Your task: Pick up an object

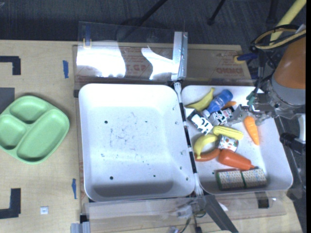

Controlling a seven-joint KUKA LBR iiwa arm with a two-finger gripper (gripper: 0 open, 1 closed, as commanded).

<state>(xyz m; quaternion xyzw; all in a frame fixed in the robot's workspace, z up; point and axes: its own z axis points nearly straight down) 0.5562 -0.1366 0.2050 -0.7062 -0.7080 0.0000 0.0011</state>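
Camera view: the gripper (249,109) hangs low over the right bin (284,171), just beside the carrot (251,129). Whether the jaws stand open or closed cannot be told, and nothing is visibly held.

Risk: the bin is crowded. A banana (202,101), blue bottle (219,101) and red item (234,159) lie touching or near, so a descent may strike a neighbour or close on two things. The carrot is small, orange and tapered; judged liable to slip from a pinch.
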